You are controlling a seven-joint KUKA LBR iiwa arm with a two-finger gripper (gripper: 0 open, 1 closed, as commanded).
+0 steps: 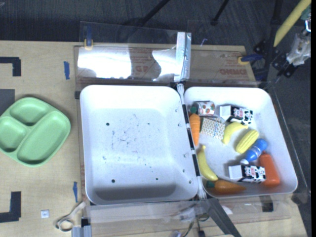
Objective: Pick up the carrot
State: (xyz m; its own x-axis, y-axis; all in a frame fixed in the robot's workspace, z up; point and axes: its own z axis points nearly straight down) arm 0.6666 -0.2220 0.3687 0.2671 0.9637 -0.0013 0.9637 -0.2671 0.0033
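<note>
Near edge of wooden counter [39,191]: beige looped cord or strap [66,221], blurred.
Two shallow white plastic bins side by side, touching: left bin [89,132] with faint blue scuffs on its floor, right bin [284,147] crowded.
Front of right bin: orange tapered carrot-like piece with green end [229,186] lying flat against the near wall, green end pointing left.
Just behind it: small cow-print white carton [253,173], text on it too small to read; orange-red plastic bottle shape [270,169] touching its right side.
Yellow toy banana [203,164] along the left wall.
Mid bin: blue-capped item [255,149], yellow ribbed corn-like piece [245,138], white packet with orange dotted pattern [213,128].
Second orange carrot with dark green top [195,127] lying against the left wall, top pointing away.
Far end: small multicoloured printed box [205,107], second cow-print carton [240,113]; labels unreadable.
Left on counter: pale green divided plastic plate [34,131], well apart from the bins.
Behind bins: clear plastic sheet [128,58] over brown cardboard [217,65], red print on it illegible.
Far right, off the counter: pale grey pincer hardware [298,49], well apart from both carrots. Pincer state: cannot tell.
</note>
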